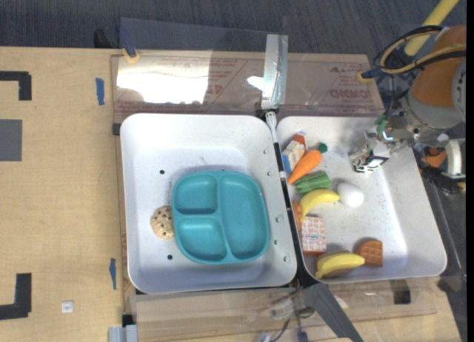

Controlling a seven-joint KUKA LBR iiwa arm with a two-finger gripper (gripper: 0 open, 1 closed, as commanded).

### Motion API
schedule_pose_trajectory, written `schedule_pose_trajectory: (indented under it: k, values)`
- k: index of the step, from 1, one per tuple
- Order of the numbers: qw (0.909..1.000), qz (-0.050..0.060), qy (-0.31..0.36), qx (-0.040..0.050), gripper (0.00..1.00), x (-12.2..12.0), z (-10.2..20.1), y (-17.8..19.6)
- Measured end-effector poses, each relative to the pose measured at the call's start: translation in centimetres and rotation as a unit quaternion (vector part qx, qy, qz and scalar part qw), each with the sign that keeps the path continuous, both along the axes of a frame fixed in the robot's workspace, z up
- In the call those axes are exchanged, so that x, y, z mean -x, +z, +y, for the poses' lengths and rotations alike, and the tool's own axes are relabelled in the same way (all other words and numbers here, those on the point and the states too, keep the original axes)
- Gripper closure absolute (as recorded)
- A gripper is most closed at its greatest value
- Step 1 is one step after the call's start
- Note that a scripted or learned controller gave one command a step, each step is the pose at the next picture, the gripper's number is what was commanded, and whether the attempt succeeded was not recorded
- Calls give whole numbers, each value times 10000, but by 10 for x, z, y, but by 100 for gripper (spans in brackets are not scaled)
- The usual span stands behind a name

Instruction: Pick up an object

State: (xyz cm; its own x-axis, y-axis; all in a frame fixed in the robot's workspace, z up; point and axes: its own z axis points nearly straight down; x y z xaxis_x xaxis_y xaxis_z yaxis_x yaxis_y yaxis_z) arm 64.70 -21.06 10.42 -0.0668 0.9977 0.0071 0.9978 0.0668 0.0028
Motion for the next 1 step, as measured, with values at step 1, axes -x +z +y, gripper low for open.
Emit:
schedule_pose_trajectory:
  k: [1]
  values:
    - [9999, 10, 138, 29, 0, -5, 11, -19]
